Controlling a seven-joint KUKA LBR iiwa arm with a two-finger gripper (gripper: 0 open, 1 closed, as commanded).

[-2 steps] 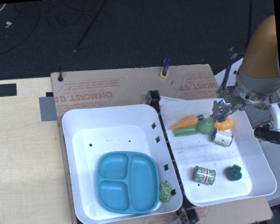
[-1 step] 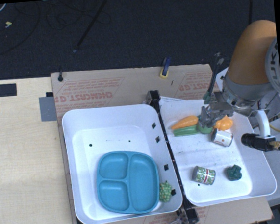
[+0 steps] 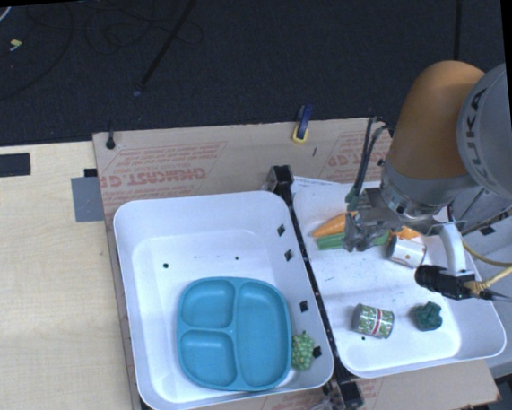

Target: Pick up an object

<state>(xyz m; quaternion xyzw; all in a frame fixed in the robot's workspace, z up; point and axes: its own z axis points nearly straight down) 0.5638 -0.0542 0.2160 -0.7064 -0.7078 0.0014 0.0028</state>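
Arm: you see the grey arm (image 3: 466, 143) reaching in from the right, its orange band high over the far right corner of the right bin.
Gripper: your gripper (image 3: 360, 240) is low in the far part of the right bin (image 3: 486, 344), just right of the divider between the bins.
Jaws: you cannot tell whether they stand apart or together; they show as one dark cluster.
Carrot toy: an orange and green carrot-like piece (image 3: 330, 228) lies just left of the gripper, touching it or very close; you cannot tell whether it sits between the fingers.
White block: a small white and orange block (image 3: 407, 250) lies just right of the gripper.
Can: a small green and white can (image 3: 373, 321) lies on its side in the near part of the right bin, well apart from the gripper.
Green toy: a dark green lump (image 3: 429, 316) sits right of the can.
Left bin: the left bin (image 3: 151, 232) holds a blue divided plate (image 3: 234, 333) in its near half.
Grapes: a green bunch (image 3: 302, 351) rests beside the plate's near right edge, against the bin wall.
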